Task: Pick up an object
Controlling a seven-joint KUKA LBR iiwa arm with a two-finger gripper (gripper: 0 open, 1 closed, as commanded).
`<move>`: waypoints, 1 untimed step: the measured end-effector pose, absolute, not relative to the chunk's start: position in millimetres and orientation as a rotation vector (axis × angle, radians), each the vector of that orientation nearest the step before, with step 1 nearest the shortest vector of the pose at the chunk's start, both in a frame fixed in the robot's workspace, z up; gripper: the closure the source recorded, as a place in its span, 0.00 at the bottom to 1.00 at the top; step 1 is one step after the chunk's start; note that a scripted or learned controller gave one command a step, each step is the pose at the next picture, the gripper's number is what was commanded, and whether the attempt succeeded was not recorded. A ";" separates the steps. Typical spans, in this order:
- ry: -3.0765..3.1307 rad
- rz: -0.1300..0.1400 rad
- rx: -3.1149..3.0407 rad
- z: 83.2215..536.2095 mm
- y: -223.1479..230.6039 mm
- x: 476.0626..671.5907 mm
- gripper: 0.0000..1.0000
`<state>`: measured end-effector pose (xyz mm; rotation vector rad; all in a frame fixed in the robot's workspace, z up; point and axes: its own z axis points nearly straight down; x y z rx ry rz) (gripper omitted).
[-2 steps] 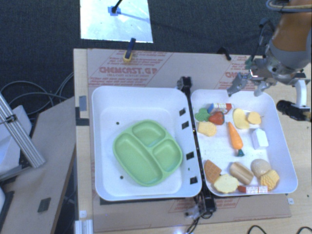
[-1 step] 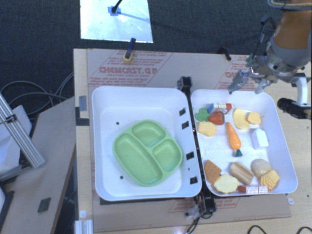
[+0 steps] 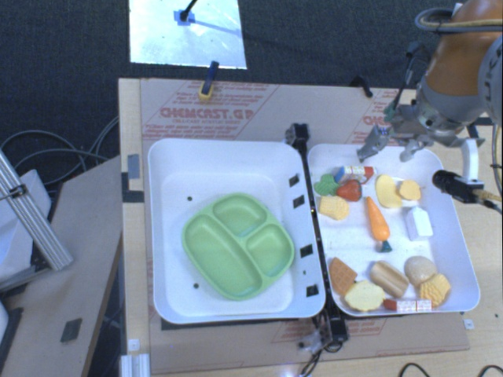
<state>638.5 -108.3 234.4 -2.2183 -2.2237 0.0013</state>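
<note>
The arm (image 3: 464, 45) got cut off at the top-right edge, and those small bits along the right bin's (image 3: 460, 246) front edge were too tiny to identify.

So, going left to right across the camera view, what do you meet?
Green three-compartment plastic plate → black clamp strip between the bins → yellow corn piece → orange toy carrot → white rectangular block

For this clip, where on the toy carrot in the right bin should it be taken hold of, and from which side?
Grip the carrot across its thick orange middle, coming straight down from above. It lies flat and long on the bin floor, with bare floor along both sides for the end effector to close.
</note>
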 end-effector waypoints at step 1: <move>-2.221 0.003 -2.219 171.7 -107.3 637.0 0.00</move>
